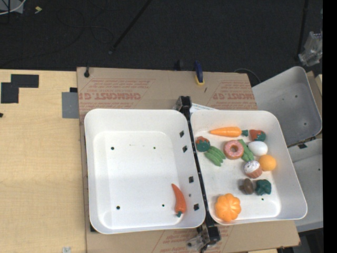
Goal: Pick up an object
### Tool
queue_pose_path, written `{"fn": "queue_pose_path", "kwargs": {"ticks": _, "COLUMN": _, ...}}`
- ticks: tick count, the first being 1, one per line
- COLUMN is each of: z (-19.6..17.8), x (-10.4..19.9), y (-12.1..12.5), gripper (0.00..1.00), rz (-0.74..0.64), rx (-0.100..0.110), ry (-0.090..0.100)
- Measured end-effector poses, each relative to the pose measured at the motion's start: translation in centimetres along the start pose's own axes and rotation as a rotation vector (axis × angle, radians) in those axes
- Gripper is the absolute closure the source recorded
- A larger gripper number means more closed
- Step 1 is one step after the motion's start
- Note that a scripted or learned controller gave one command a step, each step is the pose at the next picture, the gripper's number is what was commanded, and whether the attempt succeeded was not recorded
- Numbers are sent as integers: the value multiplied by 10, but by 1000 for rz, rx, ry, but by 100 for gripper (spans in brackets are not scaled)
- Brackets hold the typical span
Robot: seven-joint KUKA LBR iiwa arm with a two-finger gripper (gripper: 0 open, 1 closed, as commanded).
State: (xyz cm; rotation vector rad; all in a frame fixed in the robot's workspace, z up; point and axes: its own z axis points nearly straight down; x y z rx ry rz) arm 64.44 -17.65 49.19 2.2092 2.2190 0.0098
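Observation:
Two white bins sit side by side on the bench. The left bin (105, 125) holds one red-orange chili pepper (178, 198) near its lower right corner. The right bin (287, 194) holds several toy foods: an orange carrot (225, 132), a pink donut (233, 150), a green pea pod (214, 155), a white egg (258, 148), an orange fruit (267, 163), a cupcake (252, 168), a small pumpkin (228, 207), a brown piece (246, 185) and a dark green broccoli (263, 187).
A black divider clamp (190, 152) runs between the bins. Brown cardboard (131, 88) lies under them. A grey metal plate (295, 104) stands at the right. A blue clip (199, 73) sits at the cardboard's far edge.

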Motion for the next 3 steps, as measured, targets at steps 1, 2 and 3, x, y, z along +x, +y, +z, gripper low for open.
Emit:
{"fn": "queue_pose_path", "kwargs": {"ticks": 1, "z": -13, "x": -38, "y": -1, "gripper": 100, "rz": 7, "rx": 12, "ry": 1}}
{"fn": "queue_pose_path", "kwargs": {"ticks": 2, "z": -52, "x": -22, "y": -109, "gripper": 100, "rz": 9, "rx": 9, "ry": 2}}
{"fn": "queue_pose_path", "kwargs": {"ticks": 3, "z": -44, "x": -36, "y": -32, "gripper": 100, "rz": 1, "rx": 15, "ry": 3}}
